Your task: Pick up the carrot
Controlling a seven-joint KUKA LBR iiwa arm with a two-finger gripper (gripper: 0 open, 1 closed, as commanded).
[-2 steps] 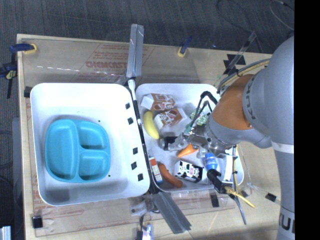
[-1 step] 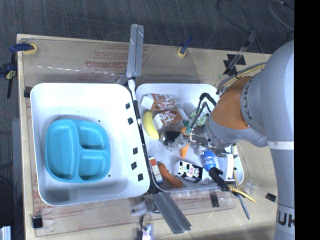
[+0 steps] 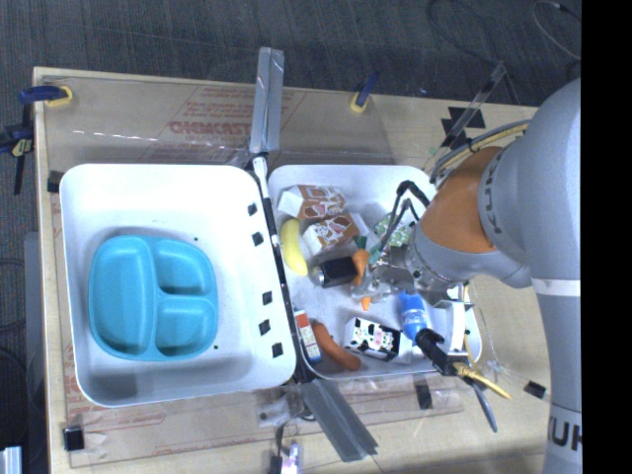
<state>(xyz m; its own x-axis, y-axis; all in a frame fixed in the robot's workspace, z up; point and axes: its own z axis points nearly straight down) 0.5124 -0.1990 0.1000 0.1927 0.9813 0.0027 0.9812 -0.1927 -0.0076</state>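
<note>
Carrot (image 3: 362, 263) lies mid right bin (image 3: 348, 178), beside the dark can (image 3: 337, 270); the hand (image 3: 380, 276) hovers there, finger state unclear. Next: descend squarely and pinch it.

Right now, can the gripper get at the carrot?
Probably yes. The gripper hangs over the right bin, right beside the carrot. The carrot is wedged between a dark can and the gripper, with cartons close by, so a clean grasp looks tight.

Light blue tray (image 3: 153, 294), yellow banana (image 3: 292, 247)
</note>
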